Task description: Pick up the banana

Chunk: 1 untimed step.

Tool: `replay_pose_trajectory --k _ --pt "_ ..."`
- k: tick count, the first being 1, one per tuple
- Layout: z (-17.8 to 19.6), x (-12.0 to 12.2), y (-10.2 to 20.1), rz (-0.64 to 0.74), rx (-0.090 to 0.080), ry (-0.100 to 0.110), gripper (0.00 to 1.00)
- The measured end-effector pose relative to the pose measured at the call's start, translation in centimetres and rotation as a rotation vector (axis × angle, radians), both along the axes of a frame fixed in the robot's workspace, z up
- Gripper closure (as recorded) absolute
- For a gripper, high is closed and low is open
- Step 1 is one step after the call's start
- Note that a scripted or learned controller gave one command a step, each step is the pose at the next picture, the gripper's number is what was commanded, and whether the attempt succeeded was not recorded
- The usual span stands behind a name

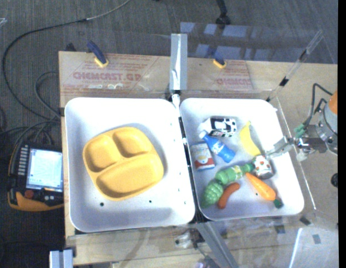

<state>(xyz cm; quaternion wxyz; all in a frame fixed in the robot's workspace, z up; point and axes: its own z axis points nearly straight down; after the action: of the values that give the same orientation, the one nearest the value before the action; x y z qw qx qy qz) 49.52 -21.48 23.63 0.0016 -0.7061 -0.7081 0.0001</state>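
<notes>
The banana is a short yellow fruit lying in the upper right part of the right bin, its tip pointing up toward the back wall. My gripper reaches in over the bin's right rim, just right of the banana and a little lower, close to it. Nothing shows as held in it. The grey wrist sits outside the bin at the right.
Around the banana lie a black-and-white cow toy, a blue bottle, a red-and-white can, a white spotted ball, a carrot, green vegetables and a red sausage. The left bin holds a yellow divided plate.
</notes>
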Motion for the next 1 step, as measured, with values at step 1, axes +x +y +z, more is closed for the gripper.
replay_pose_trajectory --k 1 --pt "-14.38 7.1 1.84 0.081 -0.001 -0.002 0.0"
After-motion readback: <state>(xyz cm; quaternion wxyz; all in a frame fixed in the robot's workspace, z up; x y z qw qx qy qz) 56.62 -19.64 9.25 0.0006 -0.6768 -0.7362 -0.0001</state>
